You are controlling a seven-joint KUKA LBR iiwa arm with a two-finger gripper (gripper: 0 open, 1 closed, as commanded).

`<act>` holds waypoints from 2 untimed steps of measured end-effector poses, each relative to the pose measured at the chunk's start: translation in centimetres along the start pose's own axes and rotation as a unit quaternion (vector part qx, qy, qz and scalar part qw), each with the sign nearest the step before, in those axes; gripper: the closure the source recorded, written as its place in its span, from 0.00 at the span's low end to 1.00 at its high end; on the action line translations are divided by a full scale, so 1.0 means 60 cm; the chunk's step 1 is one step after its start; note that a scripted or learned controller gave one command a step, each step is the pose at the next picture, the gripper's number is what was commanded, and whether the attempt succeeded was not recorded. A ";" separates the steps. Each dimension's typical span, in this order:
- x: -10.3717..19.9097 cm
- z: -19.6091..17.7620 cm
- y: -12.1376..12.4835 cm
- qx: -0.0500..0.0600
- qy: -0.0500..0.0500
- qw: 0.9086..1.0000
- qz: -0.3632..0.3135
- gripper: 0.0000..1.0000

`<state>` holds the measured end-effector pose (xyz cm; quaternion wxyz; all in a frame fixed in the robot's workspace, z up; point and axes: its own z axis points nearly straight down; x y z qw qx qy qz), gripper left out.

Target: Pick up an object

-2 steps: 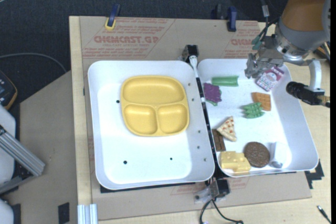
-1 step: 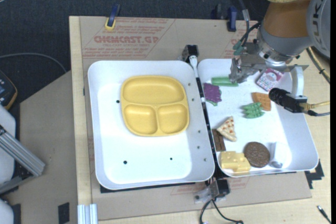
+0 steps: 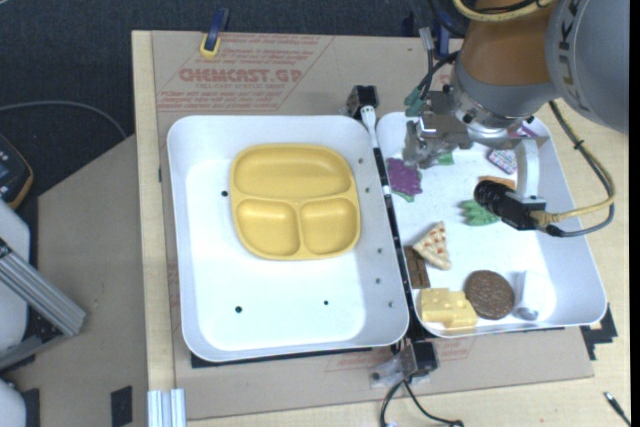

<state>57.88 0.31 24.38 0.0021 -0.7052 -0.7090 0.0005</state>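
Your claw [image 3: 428, 147] hovers at the right bin's [image 3: 570, 245] far-left corner, grip state unclear, so centre over the purple grapes [image 3: 404, 177] before descending.

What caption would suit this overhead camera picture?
Robot gripper hovering over toy foods in the right bin, beside a yellow divided plate in the left bin.
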 end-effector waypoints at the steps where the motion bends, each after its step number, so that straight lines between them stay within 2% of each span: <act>1: 0.078 0.034 -0.039 0.001 0.000 1.000 0.001 1.00; 2: 0.150 0.016 -0.079 0.000 0.000 1.000 0.000 1.00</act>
